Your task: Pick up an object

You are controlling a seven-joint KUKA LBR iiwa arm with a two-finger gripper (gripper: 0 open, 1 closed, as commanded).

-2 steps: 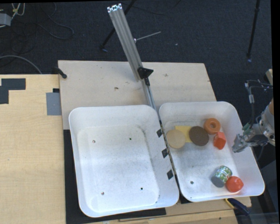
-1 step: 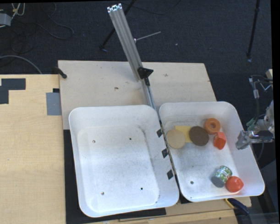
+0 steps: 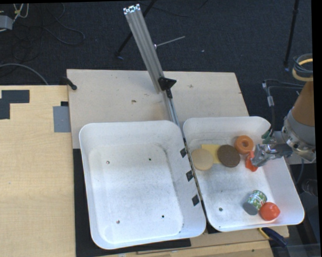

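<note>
Reaching in over the right-hand rim, the gripper hangs low at the edge of the right bin, its metal fingers pointing toward a small red piece that lies just beside or under their tips. How far the claw stands open, and whether it has hold of anything, cannot be told from this angle; nothing is plainly seen between the fingers.

The objects on offer are all gathered in that bin: an orange ring just beside the claw, a dark brown disc and a tan disc in a row toward the divider (with a yellow flat piece peeping from behind them), and a silvery-green lump touching a red ball near the front corner.

The low approach from the side suggests the red piece is the likely target. The left bin sits alongside.
</note>
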